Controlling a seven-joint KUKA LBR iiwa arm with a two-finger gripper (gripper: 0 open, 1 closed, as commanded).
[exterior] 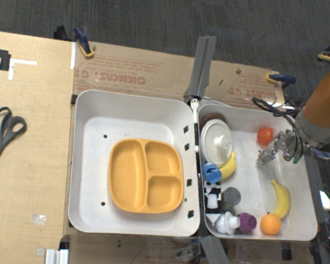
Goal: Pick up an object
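Spanning the wooden bench (15, 200), the two shallow white plastic bins sit side by side, the left bin (84, 166) well to the left of the jaws and the right bin (305, 198) directly beneath them. The grey arm with its orange band (328, 100) comes in from the right, and its two-finger gripper (281, 149) hangs over the upper right part of the right bin; whether the jaws stand wide or narrow cannot be told, and nothing can be made out between them.

A yellow three-compartment plastic tray (147, 175) lies in the left bin, far left of the jaws. A round white bowl-like dish (216, 141) rests in the right bin, left of the jaws at about their level. A yellow banana (282, 198) lies below the jaws, and a second yellow banana (228, 165) curves under the white dish. An orange ball (271, 224) sits near the bin's lower right corner, below the jaws. A purple rounded object (247, 223) and a white lumpy toy (225, 223) lie beside it, down and left. A blue plastic piece (212, 173) and a grey round cap (231, 196) lie lower left of the jaws. A small red-orange ball (264, 135) sits just left of the jaws.

Black-handled scissors (2, 133) lie on the bench, far left.
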